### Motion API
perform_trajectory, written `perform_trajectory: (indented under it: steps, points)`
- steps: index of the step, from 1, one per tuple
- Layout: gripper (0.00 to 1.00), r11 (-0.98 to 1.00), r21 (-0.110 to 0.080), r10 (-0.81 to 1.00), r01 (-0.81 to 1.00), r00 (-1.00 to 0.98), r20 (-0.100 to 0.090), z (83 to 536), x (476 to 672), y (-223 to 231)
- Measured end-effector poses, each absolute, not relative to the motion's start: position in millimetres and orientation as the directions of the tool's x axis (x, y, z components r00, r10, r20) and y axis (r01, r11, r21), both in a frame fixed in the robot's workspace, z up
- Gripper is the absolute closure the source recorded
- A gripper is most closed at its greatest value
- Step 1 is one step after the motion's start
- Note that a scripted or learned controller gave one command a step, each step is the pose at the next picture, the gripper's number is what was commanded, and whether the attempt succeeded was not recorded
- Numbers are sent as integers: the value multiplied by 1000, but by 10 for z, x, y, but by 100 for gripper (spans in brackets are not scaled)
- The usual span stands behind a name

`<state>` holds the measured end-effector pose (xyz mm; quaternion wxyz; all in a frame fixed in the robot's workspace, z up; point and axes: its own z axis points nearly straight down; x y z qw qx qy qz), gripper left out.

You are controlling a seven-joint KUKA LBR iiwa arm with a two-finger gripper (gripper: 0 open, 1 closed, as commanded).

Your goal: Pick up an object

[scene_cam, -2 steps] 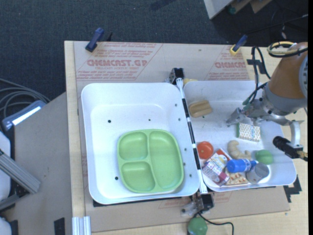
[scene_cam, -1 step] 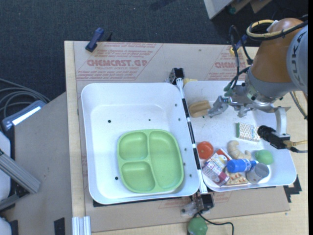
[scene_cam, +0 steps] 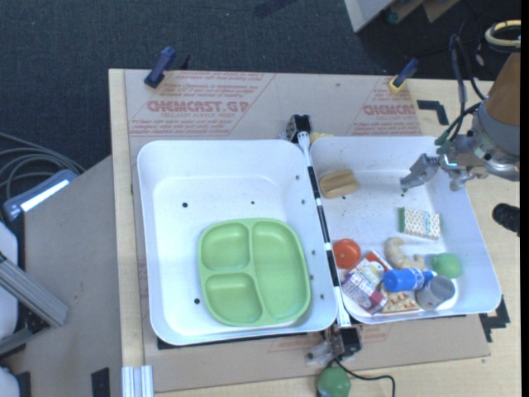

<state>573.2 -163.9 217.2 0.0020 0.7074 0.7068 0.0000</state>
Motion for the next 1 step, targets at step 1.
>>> perform_trajectory:
  steps: [1]
  points:
    - [0, 2, -2, 1000, 1000, -2, 2, 1879, 5937, -850]
